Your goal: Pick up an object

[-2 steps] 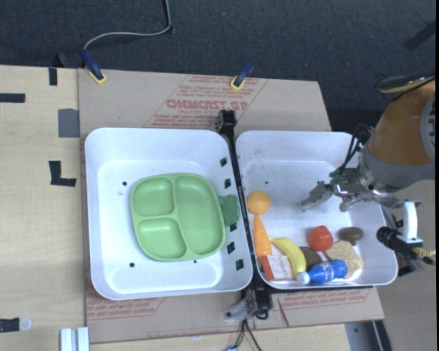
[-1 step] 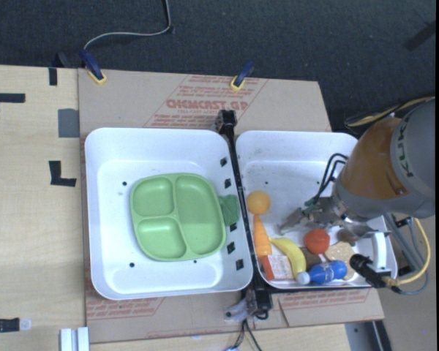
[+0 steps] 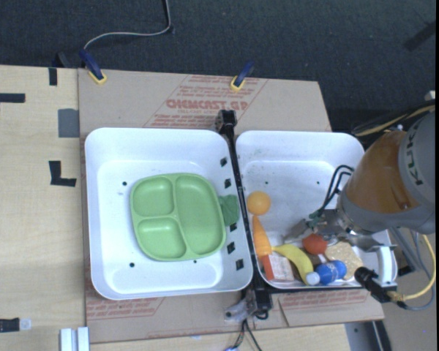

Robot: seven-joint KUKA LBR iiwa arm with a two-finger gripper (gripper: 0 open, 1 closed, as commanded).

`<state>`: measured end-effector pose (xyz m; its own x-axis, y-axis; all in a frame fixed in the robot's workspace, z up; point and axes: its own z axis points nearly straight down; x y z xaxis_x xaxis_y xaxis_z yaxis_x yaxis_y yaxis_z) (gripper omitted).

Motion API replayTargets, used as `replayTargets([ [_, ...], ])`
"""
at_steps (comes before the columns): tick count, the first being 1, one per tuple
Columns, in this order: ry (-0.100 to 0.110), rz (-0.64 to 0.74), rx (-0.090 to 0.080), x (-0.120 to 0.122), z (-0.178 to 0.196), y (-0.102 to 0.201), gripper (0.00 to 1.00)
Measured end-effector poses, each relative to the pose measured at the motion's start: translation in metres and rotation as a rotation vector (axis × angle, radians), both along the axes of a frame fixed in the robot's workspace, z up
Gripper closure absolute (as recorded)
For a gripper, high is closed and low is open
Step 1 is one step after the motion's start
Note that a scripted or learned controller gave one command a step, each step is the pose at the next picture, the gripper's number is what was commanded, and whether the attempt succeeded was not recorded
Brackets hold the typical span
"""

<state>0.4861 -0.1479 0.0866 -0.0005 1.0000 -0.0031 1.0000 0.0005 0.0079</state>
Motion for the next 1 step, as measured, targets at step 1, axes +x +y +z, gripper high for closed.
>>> replayTargets([
  [1,0.0,-0.001,0.0,0.0002,0.0099,-0.0005,1.0],
])
